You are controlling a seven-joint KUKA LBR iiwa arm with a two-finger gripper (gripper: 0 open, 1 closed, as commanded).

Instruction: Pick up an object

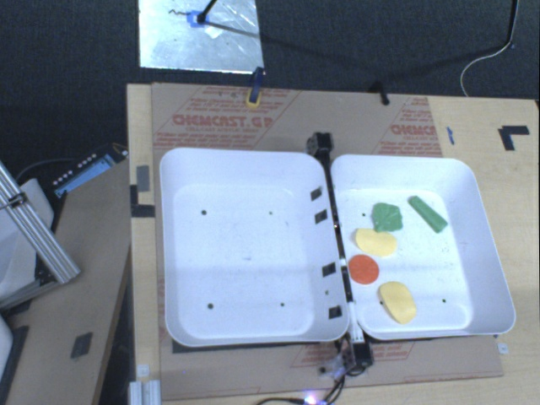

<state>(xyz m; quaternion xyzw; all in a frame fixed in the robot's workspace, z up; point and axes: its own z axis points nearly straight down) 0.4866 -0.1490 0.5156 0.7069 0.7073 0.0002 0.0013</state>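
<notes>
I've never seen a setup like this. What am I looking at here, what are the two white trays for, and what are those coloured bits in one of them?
This is a robot's workbench, seen from one camera fixed above it and looking down at a slant. A robot arm reaches in from the picture's right to try picking things up.

On the bench sit two shallow white bins side by side: the left bin and the right bin. The things to be picked lie in the right bin, near its left side: a green crumpled piece, a green stick beside it, a pale yellow lump below those, an orange-red disc, and another yellow lump nearest the front. They lie loose on the bin floor. Beneath the bins is a printed cardboard sheet.
</notes>
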